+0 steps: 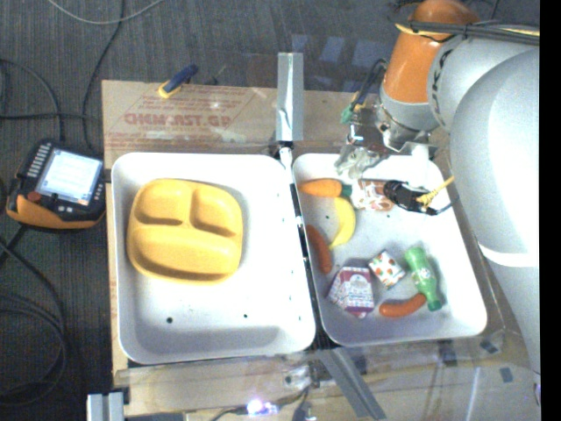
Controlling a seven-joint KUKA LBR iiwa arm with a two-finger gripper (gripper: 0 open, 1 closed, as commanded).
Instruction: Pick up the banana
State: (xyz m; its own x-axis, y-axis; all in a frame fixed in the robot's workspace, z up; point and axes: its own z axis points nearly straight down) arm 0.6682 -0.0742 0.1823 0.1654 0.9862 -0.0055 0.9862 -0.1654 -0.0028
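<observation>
A: Camera view, right bin [456, 261]. Banana [343, 221] lies in the upper-left part of that bin, near the wall shared with the left bin [263, 318]. Long axis runs roughly top to bottom of the view with a slight curve, lower end bending toward the bin's left side.

B: Neighbours?

A: Carrot [321, 188] just above it, at or touching its upper end; I cannot tell whether they overlap. Red sausage [319, 248] just to its lower left, close but apparently apart. A small red-and-white packet [375, 196] sits to its right.

B: Gripper [358, 158] relative to the fruit?

A: Above and slightly right in the view, near the bin's far rim, over the carrot-and-packet area. The fruit lies down-view and a little left from it, near. Nothing visible between the fingers; whether they stand apart or closed I cannot tell, too cluttered.

B: Judgement for the next move?

A: Short travel toward the near side of the bin, and jaws set across the fruit's narrow width, so closing left–right in the view. Risk: catching the carrot instead.

B: Other bin?

A: Holds a yellow divided tray [186, 228]; irrelevant here.
</observation>
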